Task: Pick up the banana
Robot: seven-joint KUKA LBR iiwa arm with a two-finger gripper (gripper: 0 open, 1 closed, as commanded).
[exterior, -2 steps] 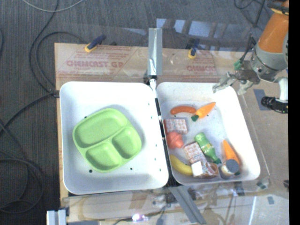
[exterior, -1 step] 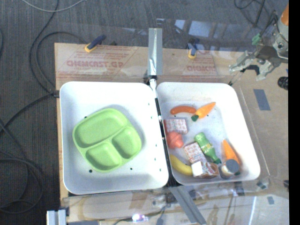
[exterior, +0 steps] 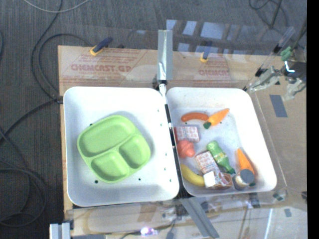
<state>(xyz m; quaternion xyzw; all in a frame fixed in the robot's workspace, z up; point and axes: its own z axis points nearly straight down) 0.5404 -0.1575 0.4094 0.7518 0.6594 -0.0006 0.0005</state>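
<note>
The banana (exterior: pixel 191 175) is yellow and lies curved along the front left corner of the right bin (exterior: pixel 259 133). A small red-and-white box (exterior: pixel 206 161) rests against its upper side. A white carton (exterior: pixel 216 179) covers its right end. Nothing grips the banana.
The right bin also holds a red sausage (exterior: pixel 194 116), a carrot (exterior: pixel 218 117), a pink packet (exterior: pixel 187 133), a red toy (exterior: pixel 186 149), a green bottle (exterior: pixel 220 156), an orange piece (exterior: pixel 244 161) and a grey can (exterior: pixel 243 179). A green divided plate (exterior: pixel 114 148) lies in the left bin (exterior: pixel 75 183). Metal brackets (exterior: pixel 279 78) stand at upper right.
</note>
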